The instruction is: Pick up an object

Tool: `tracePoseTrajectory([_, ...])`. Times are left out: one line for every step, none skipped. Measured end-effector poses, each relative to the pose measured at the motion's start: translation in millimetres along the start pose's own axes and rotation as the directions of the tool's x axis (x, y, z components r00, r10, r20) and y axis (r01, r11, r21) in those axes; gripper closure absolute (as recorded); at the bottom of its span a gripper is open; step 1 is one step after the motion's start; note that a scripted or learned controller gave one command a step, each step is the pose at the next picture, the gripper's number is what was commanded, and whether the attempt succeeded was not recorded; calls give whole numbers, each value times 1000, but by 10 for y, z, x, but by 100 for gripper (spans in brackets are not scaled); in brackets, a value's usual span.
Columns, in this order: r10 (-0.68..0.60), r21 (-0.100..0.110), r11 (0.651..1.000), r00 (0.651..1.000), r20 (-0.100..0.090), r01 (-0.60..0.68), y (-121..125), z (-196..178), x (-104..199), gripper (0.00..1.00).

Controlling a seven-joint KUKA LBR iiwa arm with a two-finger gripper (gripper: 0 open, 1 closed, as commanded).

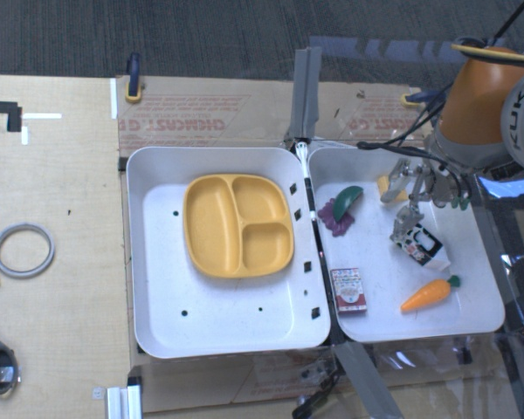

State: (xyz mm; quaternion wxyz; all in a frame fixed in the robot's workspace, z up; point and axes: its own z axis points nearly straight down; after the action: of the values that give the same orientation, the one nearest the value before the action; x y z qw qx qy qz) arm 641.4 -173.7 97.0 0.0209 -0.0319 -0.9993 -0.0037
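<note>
Where the arm reaches in from the right, its jaws (410, 231) hang over the right bin (472, 321), touching a black-and-white packet (422, 246); whether they grip it cannot be told. That bin also contains a carrot (430, 293), a red carton (348, 290), purple grapes (335, 216), a green vegetable (348, 198) and a yellow piece (383, 183). Beside it, the left bin (157, 312) contains a yellow divided plate (238, 225).

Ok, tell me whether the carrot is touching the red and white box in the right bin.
Apart. The camera view shows the carrot lying right of the red and white box, with bare white floor of the right bin plainly between them.
</note>
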Motion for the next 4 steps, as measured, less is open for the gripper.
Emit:
tracePoseTrajectory([-83,11,996,995,45,83,14,57,385,0])
tracePoseTrajectory([-47,9,999,998,48,46,-484,-479,494,0])
tracePoseTrajectory([142,-1,990,989,48,-142,445,-786,239,0])
tracePoseTrajectory([355,-10,935,934,44,-355,695,-56,174,0])
